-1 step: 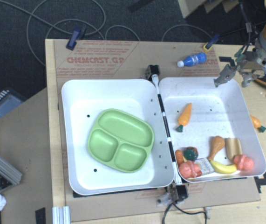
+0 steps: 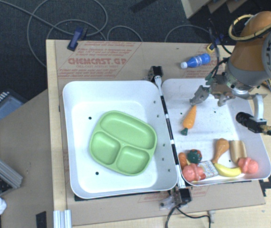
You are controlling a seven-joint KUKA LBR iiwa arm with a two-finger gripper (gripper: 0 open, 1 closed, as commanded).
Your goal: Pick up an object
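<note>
At the near edge of the right bin (image 2: 268, 167), toward 5 o'clock, toy foods crowd together: a banana (image 2: 227, 170), a pink piece (image 2: 248, 165) at its right end, a bread-coloured roll (image 2: 237, 150), a drumstick (image 2: 220, 149), a red and green piece (image 2: 192, 156) and another pink piece (image 2: 193, 173). Farther in, near that bin's middle, a carrot (image 2: 189, 118) lies alone, green tip toward 7 o'clock, apart from the heap.

The left bin (image 2: 73, 103) holds a green divided tray (image 2: 122, 142) with three compartments, lying flat at its centre.

At the far side of the right bin, toward 1 o'clock from the carrot, the gripper (image 2: 202, 95) hangs just above the bin floor with its fingers spread and nothing between them. The carrot lies just below it, not touching.

Beyond the bins, a blue and white bottle (image 2: 196, 61) lies on the board.
</note>
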